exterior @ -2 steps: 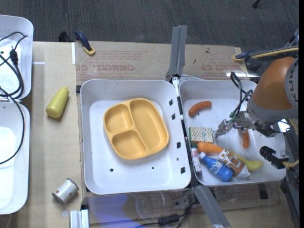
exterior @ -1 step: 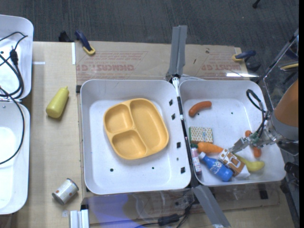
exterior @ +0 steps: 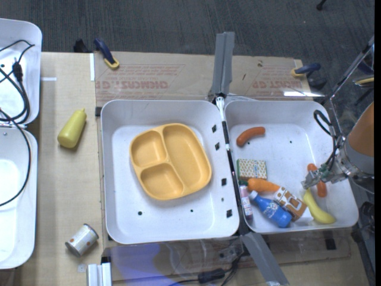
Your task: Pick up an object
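My jaws (exterior: 319, 174), at lower right, hang over a small orange carrot-shaped toy (exterior: 318, 182), positioned to grab; their spread I cannot tell.

A small orange carrot (exterior: 321, 182) lies near the right bin's (exterior: 297, 130) right wall, roughly upright in view, just above the yellow banana (exterior: 318, 210). The gripper (exterior: 324, 173) sits right at the carrot's upper end.

The two bins (exterior: 113, 177) look like smooth white plastic with a faint sheen; the yellow divided plate (exterior: 170, 159) is matt plastic. Brown cardboard (printed in red) (exterior: 172, 76) covers the surface, and the banana (exterior: 319, 210) looks glossy.
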You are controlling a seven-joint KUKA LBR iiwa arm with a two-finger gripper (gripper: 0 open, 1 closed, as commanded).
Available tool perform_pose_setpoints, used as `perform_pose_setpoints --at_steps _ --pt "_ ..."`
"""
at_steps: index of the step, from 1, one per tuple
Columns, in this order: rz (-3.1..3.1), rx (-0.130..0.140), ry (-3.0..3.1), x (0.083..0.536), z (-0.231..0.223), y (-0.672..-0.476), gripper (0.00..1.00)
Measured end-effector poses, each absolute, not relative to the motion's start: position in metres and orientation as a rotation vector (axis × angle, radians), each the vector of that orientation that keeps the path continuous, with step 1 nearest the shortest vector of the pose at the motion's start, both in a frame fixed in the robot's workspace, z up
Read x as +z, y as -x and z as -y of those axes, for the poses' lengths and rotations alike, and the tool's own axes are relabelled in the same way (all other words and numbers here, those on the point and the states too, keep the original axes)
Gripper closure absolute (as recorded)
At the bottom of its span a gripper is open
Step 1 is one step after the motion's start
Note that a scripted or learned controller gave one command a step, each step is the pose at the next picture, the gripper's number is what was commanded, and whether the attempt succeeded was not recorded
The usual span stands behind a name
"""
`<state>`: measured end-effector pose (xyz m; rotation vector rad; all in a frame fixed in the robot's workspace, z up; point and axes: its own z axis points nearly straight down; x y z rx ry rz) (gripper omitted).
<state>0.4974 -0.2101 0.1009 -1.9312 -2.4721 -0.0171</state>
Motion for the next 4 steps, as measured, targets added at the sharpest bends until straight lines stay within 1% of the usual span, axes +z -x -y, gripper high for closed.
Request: perform_pose_setpoints --at_steps 1,2,3,4 --pt "2.472 -0.026 1.910 0.100 0.202 -0.498 0.00" --pt "2.474 -0.021 1.921 0.109 0.205 -0.499 1.00" --pt "2.518 0.000 1.881 0.165 0.204 -0.507 1.00" --pt "2.517 0.000 1.882 0.165 0.204 -0.507 0.00"
